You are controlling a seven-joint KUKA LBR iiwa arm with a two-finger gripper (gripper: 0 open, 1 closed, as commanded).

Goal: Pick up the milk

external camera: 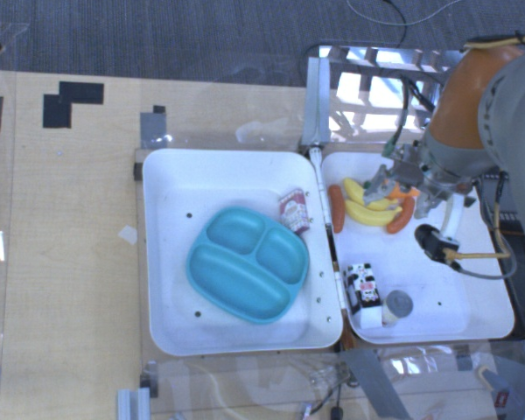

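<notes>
Milk [362, 287], a small cow-print carton, lies on its side at the right bin's [472, 322] front-left edge; likely light, thin-walled, crushable, so you grip across its flat sides; gripper [394, 186] hovers above the bananas [369, 206], opening indiscernible.

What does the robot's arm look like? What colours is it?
The arm is big, round and smooth, like a fat grey tube, with a bright orange band above the wrist. At its end sits a gripper made of small grey metal parts. Thin dark cables run beside it, and a black piece with a white part hangs just below.
</notes>
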